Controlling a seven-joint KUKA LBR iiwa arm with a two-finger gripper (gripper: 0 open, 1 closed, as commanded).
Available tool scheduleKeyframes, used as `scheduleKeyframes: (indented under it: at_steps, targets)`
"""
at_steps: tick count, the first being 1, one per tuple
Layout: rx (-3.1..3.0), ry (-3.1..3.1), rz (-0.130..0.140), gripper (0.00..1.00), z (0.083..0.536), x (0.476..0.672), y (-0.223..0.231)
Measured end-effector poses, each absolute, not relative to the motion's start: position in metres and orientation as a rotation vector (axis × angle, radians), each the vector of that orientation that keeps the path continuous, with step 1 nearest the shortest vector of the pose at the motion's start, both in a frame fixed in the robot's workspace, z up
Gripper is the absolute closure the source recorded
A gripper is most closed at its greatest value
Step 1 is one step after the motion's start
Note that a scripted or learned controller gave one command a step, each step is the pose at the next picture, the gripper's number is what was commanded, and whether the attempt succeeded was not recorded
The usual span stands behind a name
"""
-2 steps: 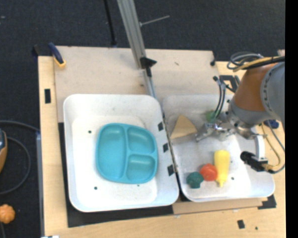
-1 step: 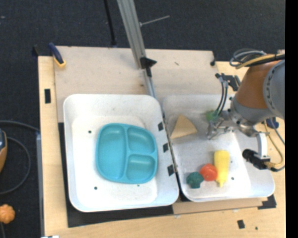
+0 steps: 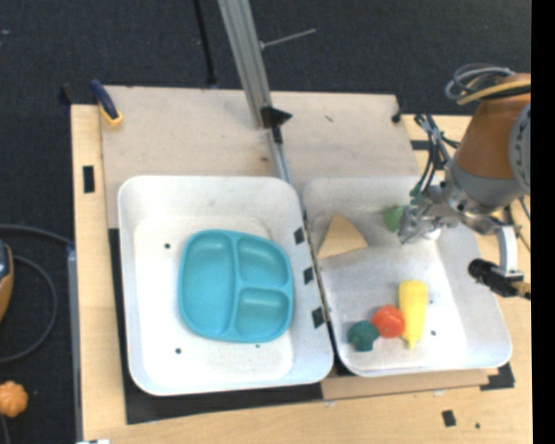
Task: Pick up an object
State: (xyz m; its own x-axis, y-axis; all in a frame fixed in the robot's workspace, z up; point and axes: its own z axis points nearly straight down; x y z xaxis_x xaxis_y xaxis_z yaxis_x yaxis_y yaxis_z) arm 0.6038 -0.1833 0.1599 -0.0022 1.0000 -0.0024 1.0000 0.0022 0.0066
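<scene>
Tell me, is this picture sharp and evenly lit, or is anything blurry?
Camera view: soft overall, with even light and faint shadows; the white bins look bright and washed out; the small green object beside the gripper is too blurred to identify.

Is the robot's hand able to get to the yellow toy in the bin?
Probably yes. The hand hovers over the far part of the right bin, and the yellow toy lies in the open nearer the front. Only the red toy touches its side, leaving its top free.

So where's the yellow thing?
The yellow thing lies in the right bin, near its front edge, touching the red ball, with the dark green piece just beyond that.
</scene>
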Motion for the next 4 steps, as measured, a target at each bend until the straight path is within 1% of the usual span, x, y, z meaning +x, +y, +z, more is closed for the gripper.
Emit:
scheduleKeyframes:
  at_steps: [1, 2, 4]
  targets:
    - [2.214, 2.219, 0.005, 1.0, 0.212, 0.605, -0.185]
    - [2.212, 2.227, 0.005, 1.0, 0.225, 0.611, -0.14]
    - [2.214, 2.23, 0.001, 1.0, 0.215, 0.623, -0.029]
